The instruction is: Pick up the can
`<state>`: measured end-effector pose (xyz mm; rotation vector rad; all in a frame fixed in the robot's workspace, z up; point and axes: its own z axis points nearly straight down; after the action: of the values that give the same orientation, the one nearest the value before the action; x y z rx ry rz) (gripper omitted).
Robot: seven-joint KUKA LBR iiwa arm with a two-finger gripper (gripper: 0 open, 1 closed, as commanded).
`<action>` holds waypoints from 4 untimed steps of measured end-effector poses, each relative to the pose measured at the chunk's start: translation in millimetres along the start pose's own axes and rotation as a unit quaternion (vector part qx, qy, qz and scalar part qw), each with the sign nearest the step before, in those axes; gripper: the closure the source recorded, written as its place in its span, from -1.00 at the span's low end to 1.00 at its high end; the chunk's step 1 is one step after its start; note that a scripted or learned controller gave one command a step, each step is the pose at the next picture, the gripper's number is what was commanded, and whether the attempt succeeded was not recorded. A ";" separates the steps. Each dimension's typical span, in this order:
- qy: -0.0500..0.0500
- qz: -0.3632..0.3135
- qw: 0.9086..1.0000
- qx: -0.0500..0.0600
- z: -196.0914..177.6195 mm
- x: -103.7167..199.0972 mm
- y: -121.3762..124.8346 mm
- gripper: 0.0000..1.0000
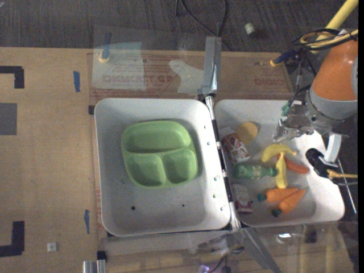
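Red-labelled metal, the can (235, 147) is noted lying on its side against the right bin's (333, 206) left wall, judged light, stiff, slippery, best gripped across its round body; pincer (290, 127) opening cannot be told.

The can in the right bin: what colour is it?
The can is mainly red with white label markings, lying against the bin's left wall; the camera view shows it best.

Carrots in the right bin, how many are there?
3: two carrots side by side near the front edge, one beside the banana. Others may be hidden.
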<state>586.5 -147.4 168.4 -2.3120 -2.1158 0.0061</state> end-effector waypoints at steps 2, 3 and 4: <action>-0.002 -0.010 1.000 -0.003 -135.5 32.2 -9.4 1.00; -0.003 -0.115 0.993 -0.004 -154.1 44.9 77.6 1.00; -0.001 -0.206 0.978 -0.001 -145.1 72.2 43.4 1.00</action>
<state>637.3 -79.7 313.2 -1.8275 -2.5496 0.0046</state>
